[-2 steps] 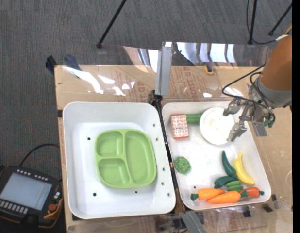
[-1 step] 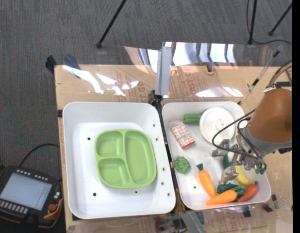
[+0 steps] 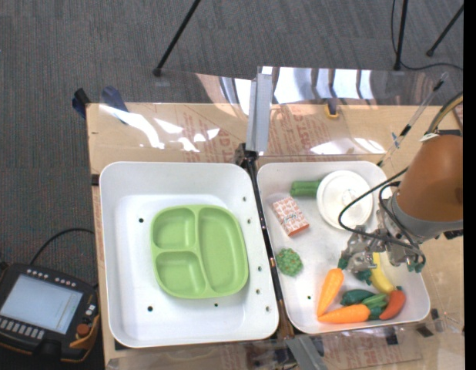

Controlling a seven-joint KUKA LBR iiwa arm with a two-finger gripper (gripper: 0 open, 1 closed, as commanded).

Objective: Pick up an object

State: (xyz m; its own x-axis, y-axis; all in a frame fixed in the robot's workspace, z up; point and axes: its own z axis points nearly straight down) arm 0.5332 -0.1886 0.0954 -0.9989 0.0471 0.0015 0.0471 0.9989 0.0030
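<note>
Tabletop [image 3: 169, 133]: two white bins side by side.

Left bin [image 3: 122, 199]: one green divided plate [image 3: 199, 250], three compartments, lying near the middle.

Right bin [image 3: 300, 307]: pink-and-white carton [image 3: 289, 215] at about 10 o'clock from the bin's centre; green cucumber [image 3: 304, 188] at 11 o'clock, just beside a white round plate [image 3: 343, 197] at 12 o'clock; green broccoli piece [image 3: 289, 262] at 8 o'clock; orange carrot [image 3: 329, 290] at 6 o'clock, tilted; second carrot [image 3: 344, 314] along the near wall; dark green vegetable [image 3: 361, 297], yellow piece [image 3: 382, 281] and red-orange pepper [image 3: 392, 304] clustered at 5 o'clock.

End effector [image 3: 367, 254]: low over the 4 o'clock cluster, just above the yellow piece. Whether it is released or clenched, I cannot tell.
</note>
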